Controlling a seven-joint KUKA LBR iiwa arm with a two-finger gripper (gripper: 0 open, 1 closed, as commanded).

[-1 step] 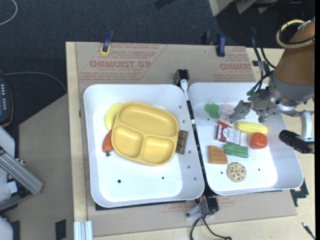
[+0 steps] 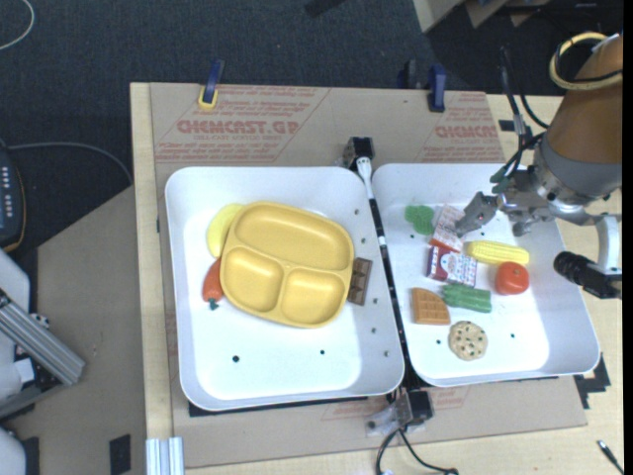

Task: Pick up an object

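Note:
My gripper (image 2: 499, 218) hangs over the back of the right bin (image 2: 564, 339), open, with nothing between its fingers. Its left finger (image 2: 477, 213) is close to a white and pink packet (image 2: 447, 222). Just in front of the gripper lies a yellow corn cob (image 2: 497, 253), and beside that a red tomato (image 2: 511, 279). The same bin also holds a green piece (image 2: 420, 216), a red carton (image 2: 442, 262), a green pickle (image 2: 466, 298), a waffle (image 2: 430, 307) and a cookie (image 2: 467, 340).
The left bin (image 2: 277, 374) holds a yellow divided tray (image 2: 285, 263), which partly covers a banana (image 2: 221, 228) and a red and orange piece (image 2: 213, 283). A brown bar (image 2: 360, 281) lies by the ridge between the bins. The grey and orange arm (image 2: 584, 137) fills the right edge.

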